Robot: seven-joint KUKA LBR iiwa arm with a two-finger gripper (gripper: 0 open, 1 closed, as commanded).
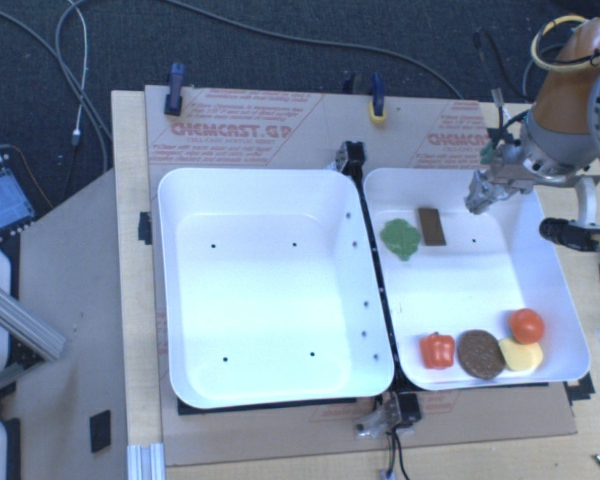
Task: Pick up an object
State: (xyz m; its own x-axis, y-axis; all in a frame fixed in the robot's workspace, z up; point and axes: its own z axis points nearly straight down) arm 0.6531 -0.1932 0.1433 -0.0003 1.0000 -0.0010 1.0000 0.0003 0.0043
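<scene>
The right bin (540,268) holds a green leafy piece (401,238) and a brown bar (432,226) near its back left. Along its front lie a red pepper (437,350), a brown round patty (480,354), a yellow piece (521,357) and a red tomato (526,324). My gripper (478,200) hangs over the bin's back right part, to the right of the brown bar and apart from it. I see nothing held in it.
The left bin (180,268) stands beside the right one, their rims meeting at the middle. Blue clamps (175,80) (377,96) hold the cardboard sheet at the bench's back edge. Cables run across the dark floor behind.
</scene>
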